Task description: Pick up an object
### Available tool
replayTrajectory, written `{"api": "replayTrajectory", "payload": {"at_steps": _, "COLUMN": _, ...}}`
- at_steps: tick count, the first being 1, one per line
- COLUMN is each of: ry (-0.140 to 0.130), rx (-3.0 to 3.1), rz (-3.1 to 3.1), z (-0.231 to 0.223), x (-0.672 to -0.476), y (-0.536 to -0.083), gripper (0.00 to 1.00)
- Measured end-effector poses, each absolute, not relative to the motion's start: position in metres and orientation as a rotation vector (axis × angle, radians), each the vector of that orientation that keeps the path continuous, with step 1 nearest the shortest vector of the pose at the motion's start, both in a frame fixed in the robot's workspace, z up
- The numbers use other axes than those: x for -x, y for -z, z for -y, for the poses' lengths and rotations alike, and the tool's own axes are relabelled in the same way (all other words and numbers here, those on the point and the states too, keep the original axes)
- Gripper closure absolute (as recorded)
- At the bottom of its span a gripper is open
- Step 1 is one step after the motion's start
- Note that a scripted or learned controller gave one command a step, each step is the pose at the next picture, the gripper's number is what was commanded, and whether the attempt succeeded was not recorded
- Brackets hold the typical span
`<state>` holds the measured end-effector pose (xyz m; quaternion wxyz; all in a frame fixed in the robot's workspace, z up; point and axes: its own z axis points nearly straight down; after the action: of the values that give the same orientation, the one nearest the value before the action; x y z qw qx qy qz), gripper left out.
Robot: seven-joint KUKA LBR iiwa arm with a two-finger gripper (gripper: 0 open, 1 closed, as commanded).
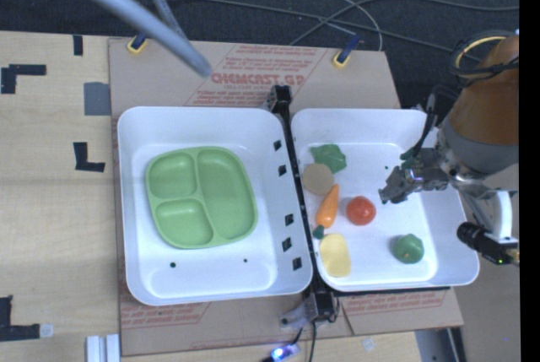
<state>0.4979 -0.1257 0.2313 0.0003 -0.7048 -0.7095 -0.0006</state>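
Observation:
The right bin (371,126) holds several toy foods. A green leafy piece (329,156) lies near its back left, with a tan round piece (318,179) just below it. An orange carrot (328,207) lies slanted beside a red tomato (361,210). A yellow piece (335,255) rests near the front left and a green pepper (408,248) near the front right. My gripper (396,187) hangs over the bin's right half, just up and right of the tomato, with nothing seen in it.
The left bin (135,141) holds a green divided plate (201,196). A black divider (291,191) runs between the bins. The grey and orange arm (485,111) reaches in from the right. Cables cross the dark floor behind the bench.

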Motion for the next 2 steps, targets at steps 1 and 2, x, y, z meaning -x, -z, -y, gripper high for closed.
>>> {"api": "replayTrajectory", "payload": {"at_steps": 1, "ry": -0.001, "rx": 2.213, "rz": 2.227, "z": 0.075, "x": -0.502, "y": -0.219, "gripper": 1.0}}
{"api": "replayTrajectory", "payload": {"at_steps": 2, "ry": -0.001, "rx": 2.211, "rz": 2.228, "z": 0.014, "x": -0.505, "y": -0.212, "gripper": 1.0}}
